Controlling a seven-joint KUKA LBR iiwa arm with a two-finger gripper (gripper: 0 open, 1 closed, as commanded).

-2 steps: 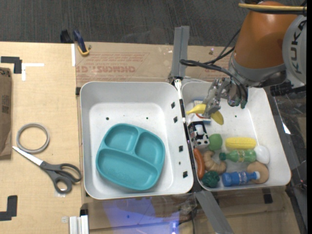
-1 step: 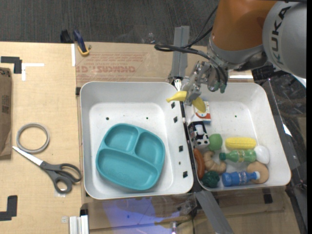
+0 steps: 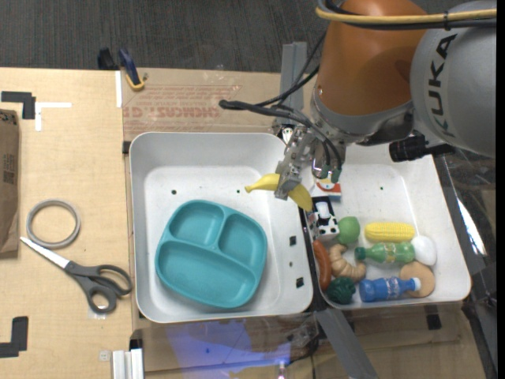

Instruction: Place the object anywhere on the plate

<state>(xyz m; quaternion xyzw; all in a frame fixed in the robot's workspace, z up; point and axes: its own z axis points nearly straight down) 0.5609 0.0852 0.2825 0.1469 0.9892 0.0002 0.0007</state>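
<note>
**Yellow banana held over the left bin, plate still bare**

Yellow against the white plastic, the banana [image 3: 282, 188] hangs between the fingers of the gripper [image 3: 289, 181], which are closed narrowly on it near its middle. One end of the fruit points left and the other curves down to the right, towards the wall shared by the two bins. It sits over the far right part of the left bin [image 3: 142, 235], up and to the right of the plate and apart from it.

The teal plate [image 3: 211, 253] lies flat in the near half of that bin. It has three compartments, and nothing rests in any of them.

The grey arm [image 3: 458, 77] reaches in from the right, its broad orange band [image 3: 371, 50] above the wrist, with dark cables looping around it.

The right bin [image 3: 442, 290] holds a cluster of toy foods along its near side: a corn cob [image 3: 388, 231], a green bottle [image 3: 387, 253], a blue bottle [image 3: 387, 289], a white egg [image 3: 424, 250], a sausage [image 3: 321, 260], a dark green broccoli piece [image 3: 341, 290] and a small black-and-white cow figure [image 3: 327, 227]. They crowd one another, several touching.

To the left of the bins, on the cardboard-covered bench [image 3: 71, 172], lie a roll of tape [image 3: 53, 223] and, just nearer, a pair of grey-handled scissors [image 3: 83, 275].
</note>
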